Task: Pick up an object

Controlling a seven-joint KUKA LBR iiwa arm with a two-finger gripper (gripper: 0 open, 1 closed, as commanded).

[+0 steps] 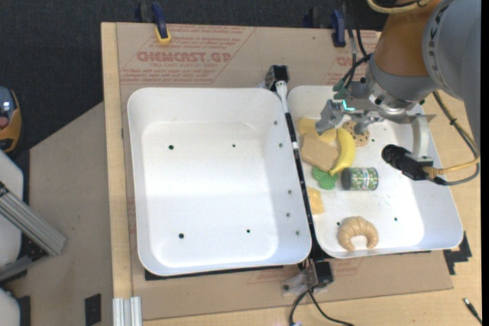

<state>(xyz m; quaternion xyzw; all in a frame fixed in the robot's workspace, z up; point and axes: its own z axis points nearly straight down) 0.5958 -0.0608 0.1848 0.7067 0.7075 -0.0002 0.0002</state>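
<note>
Bright, even overhead light; the left bin (pixel 206 179) glares white, shadows are soft, and the picture is slightly grainy.

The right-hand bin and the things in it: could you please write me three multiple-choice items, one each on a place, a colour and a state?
1. Where does the croissant lie?
A. In the right bin, near its front edge
B. In the left bin
C. On the cardboard outside the bins

2. What colour is the banana?
A. Red
B. Yellow
C. Blue

3. How does the small green can rest?
A. Upright on its base
B. On its side
C. Stacked on the croissant

Answers:
1. A, since it sits alone at the near end of the right bin.
2. B, as its curved body is plainly yellow.
3. B, because its long side lies along the bin floor, just right of the banana's lower end.
</note>
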